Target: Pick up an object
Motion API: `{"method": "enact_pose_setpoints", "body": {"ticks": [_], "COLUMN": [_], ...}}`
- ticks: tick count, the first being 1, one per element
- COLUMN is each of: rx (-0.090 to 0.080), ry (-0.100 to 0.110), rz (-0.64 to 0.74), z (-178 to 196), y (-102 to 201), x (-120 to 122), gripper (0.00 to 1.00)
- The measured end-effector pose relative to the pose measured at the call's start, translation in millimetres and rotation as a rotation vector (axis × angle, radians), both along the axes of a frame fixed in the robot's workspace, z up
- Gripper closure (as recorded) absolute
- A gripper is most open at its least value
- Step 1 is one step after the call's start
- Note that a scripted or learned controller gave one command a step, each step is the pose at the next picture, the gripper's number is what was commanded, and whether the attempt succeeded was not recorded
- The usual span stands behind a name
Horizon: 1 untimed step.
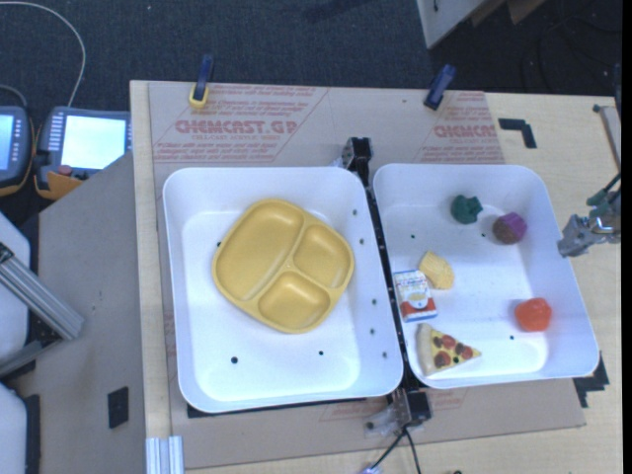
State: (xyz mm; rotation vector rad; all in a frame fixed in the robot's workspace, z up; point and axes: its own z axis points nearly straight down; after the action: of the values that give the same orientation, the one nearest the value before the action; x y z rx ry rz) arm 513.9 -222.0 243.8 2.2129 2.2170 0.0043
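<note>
Front edge: black clamp (416, 404) and dark cable at the seam between the two bins, low in the camera view.
Gripper (579, 235): grey metal, just outside the right rim of the right bin (578, 349), level with the bin's far half; wide or narrow, cannot tell; apart from every toy.
Closest toys: purple lump (510, 227) inside the rim beside it; green lump (465, 207) further left, near the far wall.
Right-hand toy: orange-red ball (533, 314), nearer the front, alone on bare white floor.
Centre toys: pale yellow piece (436, 270) touching a small carton (416, 296) by the left wall.
Carton label: white with a red band at the bottom and a blue mark; print too small to read.
Front corner: pizza slice (447, 350) with red dots, lying flat just below the carton.
Left bin (183, 294): yellow three-compartment plate (284, 276), turned at a slant, flat on the floor.
Writing: "CHEMCAST GP" in red on the brown board (158, 126) behind the left bin; same red print repeated, partly covered, behind the right bin.
Board clamps: blue-and-yellow clamp (201, 80) and blue clamp (439, 87) on the far edge.
Surface: pale wooden bench (602, 166) under the board.
Room: dark carpet beyond; lit tablet screen (91, 141) and aluminium rail (39, 299) at the left.
</note>
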Motion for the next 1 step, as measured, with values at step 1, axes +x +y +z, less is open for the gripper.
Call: {"method": "enact_pose_setpoints", "body": {"ticks": [1], "rx": [0.007], "ry": [0.009], "rz": [0.003], "z": [0.2], "y": [43.8], "x": [-2.7], "gripper": [1.00]}}
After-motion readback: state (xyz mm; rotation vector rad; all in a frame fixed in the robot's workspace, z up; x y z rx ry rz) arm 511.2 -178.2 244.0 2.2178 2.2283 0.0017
